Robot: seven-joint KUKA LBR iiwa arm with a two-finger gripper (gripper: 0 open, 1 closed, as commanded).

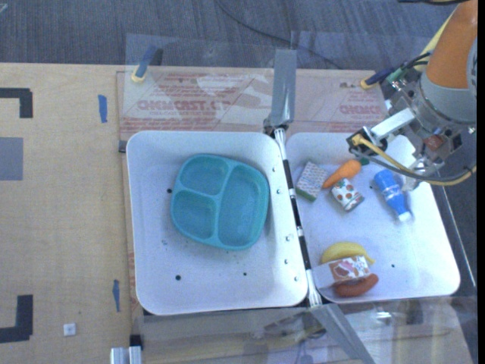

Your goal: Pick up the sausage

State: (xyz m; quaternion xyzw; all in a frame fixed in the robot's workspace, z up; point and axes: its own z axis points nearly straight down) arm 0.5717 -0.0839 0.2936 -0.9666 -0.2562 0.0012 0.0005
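Camera view, from above at a slant: two shallow white bins side by side on a wooden surface point(61, 226). In the left bin point(151, 279), a teal divided plate point(220, 201), near the middle. In the right bin point(432, 264), several small things. Near the front edge, the sausage point(355, 286), reddish, lying flat, touching a small red-and-white packet point(350, 268) just behind it, with a banana point(345, 250) touching the packet's far side. Farther back, near the divider, a small grey-checked box point(311, 179), then a carrot point(342, 173) tilted beside it, and a red-and-white can point(347, 195) just in front of the carrot. To the right, a blue bottle point(392, 193) lying on its side.

At the right bin's far right corner, the grey arm with its orange band point(455, 44), the claw point(424, 154) hanging above the bin, well apart from the sausage. Claw opening: cannot tell, probably too cluttered with cables and brackets to read.
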